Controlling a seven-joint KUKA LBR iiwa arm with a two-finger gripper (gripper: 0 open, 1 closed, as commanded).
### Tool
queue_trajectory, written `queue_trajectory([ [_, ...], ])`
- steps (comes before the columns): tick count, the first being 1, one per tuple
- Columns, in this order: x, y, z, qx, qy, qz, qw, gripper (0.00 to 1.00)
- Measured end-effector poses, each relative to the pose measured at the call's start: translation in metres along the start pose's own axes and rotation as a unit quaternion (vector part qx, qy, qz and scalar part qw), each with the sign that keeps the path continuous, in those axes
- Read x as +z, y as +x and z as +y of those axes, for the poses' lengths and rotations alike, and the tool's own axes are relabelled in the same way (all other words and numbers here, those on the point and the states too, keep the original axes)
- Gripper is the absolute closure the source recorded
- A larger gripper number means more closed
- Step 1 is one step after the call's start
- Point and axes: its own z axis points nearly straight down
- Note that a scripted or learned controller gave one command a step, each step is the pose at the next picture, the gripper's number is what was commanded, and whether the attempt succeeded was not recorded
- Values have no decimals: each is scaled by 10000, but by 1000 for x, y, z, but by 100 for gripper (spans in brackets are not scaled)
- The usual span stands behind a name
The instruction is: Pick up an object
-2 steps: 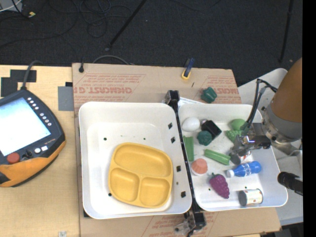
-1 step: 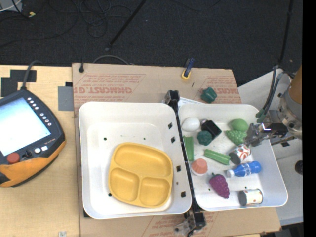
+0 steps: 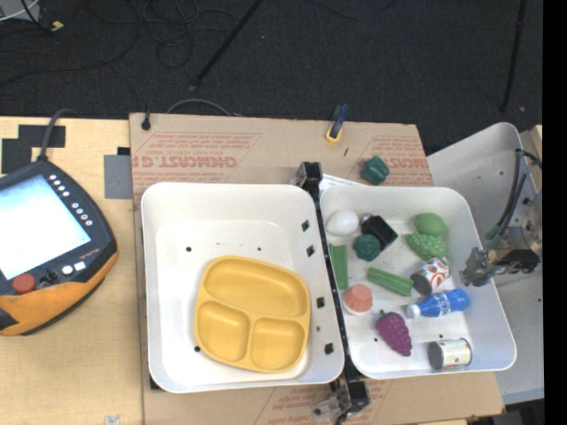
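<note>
Gripper [image 3: 483, 268] sat at right bin's [image 3: 483, 215] right rim; cannot tell its state. Nearest pick, blue plastic bottle [image 3: 441, 305], lay just left and below, long axis pointing roughly toward gripper.

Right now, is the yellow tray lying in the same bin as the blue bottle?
No, the yellow tray lies in the left bin, while the blue bottle lies in the right bin.

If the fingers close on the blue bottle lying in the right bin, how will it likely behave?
The blue bottle lies on its side, so it may roll when nudged. Its rounded body looks smooth, probably slippery. It touches the red-and-white can, which might shift too.
</note>
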Motion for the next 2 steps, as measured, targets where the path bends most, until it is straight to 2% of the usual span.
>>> queue_trajectory([
  [1, 63, 30, 3, -33, 6, 14, 10000, 100],
  [2, 30, 56, 27, -38, -33, -1, 10000, 100],
])
